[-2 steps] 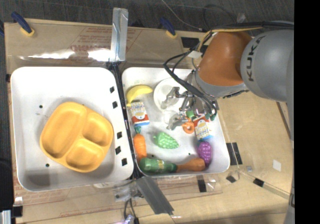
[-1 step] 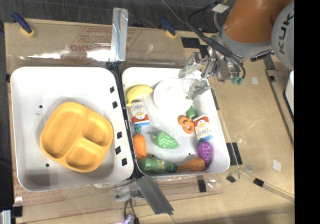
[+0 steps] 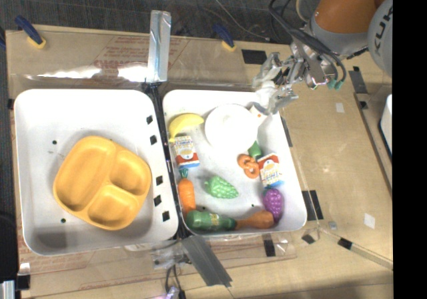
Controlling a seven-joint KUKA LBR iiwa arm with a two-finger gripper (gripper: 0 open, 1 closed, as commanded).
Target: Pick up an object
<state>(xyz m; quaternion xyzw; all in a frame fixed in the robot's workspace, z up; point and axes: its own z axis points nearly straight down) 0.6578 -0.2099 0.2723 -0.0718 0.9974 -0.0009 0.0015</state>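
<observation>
Hovering at the far right corner of the right white bin (image 3: 293, 177), the metal pincer (image 3: 273, 91) leaves me unable to tell its state. Just below-left of it lies a round white plate (image 3: 230, 125); further below are a small white carton (image 3: 270, 171) and purple plastic grapes (image 3: 273, 203).

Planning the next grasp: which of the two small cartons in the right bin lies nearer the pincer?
The small carton by the bin's right wall, next to the purple grapes; the other carton sits across by the divider, beside the yellow banana.
</observation>
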